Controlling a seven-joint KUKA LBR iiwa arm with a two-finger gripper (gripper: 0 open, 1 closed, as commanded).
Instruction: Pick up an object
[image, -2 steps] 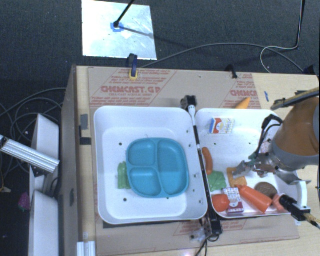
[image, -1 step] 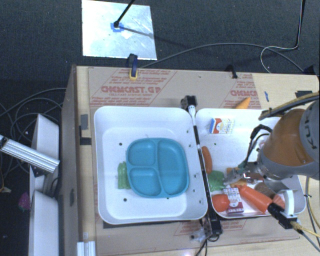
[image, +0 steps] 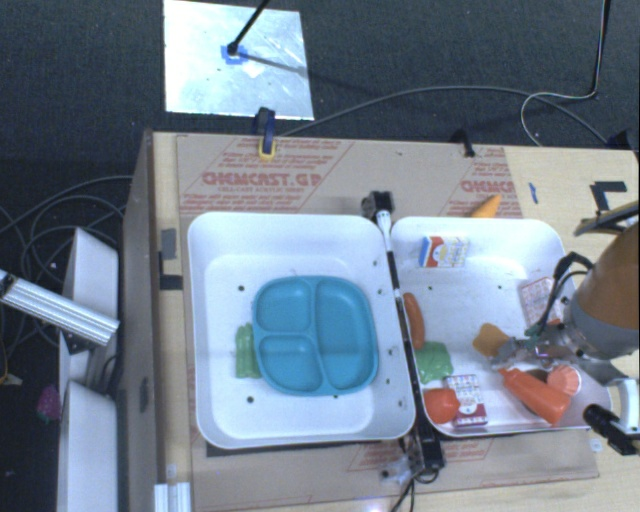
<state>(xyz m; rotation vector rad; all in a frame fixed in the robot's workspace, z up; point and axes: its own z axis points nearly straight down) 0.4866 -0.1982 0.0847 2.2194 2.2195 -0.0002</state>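
Note:
My gripper (image: 528, 347) reaches in from the right and hangs low over the right bin (image: 470, 290), near its right wall. Just to its left lies a small orange lump (image: 489, 338), touching or nearly touching it. Below the gripper lies an orange carrot-shaped piece (image: 538, 393) with a reddish round thing (image: 563, 380) beside it. The arm's orange band (image: 610, 295) hides the bin's right edge.
Also in the right bin are a small carton (image: 443, 250), an orange sausage (image: 413, 316), a green piece (image: 433, 360), a red round piece (image: 441, 403), a red-and-white box (image: 467, 400) and a patterned card (image: 535, 295). The left bin (image: 215, 300) holds a blue divided plate (image: 315, 333) and a green piece (image: 244, 352).

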